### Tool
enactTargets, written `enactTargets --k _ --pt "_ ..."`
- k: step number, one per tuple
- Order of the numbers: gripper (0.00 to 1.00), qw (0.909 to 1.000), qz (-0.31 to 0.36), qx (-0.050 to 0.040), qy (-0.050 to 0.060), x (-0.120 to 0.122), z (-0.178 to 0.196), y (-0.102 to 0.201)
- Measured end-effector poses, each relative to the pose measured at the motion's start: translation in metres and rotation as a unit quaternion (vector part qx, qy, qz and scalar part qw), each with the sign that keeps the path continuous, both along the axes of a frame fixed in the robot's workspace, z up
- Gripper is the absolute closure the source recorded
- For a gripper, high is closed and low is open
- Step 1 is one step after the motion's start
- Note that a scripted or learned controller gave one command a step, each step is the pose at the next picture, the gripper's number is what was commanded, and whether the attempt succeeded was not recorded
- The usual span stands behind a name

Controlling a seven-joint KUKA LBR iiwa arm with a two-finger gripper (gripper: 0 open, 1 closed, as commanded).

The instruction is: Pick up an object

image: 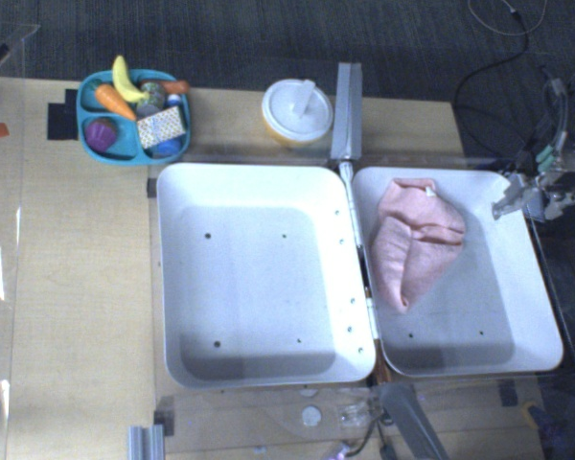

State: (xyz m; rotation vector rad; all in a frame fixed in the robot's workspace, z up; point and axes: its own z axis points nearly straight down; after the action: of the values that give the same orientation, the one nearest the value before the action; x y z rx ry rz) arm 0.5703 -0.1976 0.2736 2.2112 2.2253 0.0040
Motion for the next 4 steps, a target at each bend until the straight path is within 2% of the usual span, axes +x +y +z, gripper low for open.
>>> enactTargets --k 1,2,3,4 --pt "0.0 0.9951 -0.099 0.0006 0.0 0.035 -0.053 -0.007" --pt "0.0 0.9965 -0.084 0.0006 -0.001 0.044 -0.174 0.026" --pt "0.0 0.9996 0.028 -0.0002 -0.004 0.06 -0.184 0.064" --pt "0.0 0.9976 0.07 -0.0002 -0.002 0.037 -0.065 0.093"
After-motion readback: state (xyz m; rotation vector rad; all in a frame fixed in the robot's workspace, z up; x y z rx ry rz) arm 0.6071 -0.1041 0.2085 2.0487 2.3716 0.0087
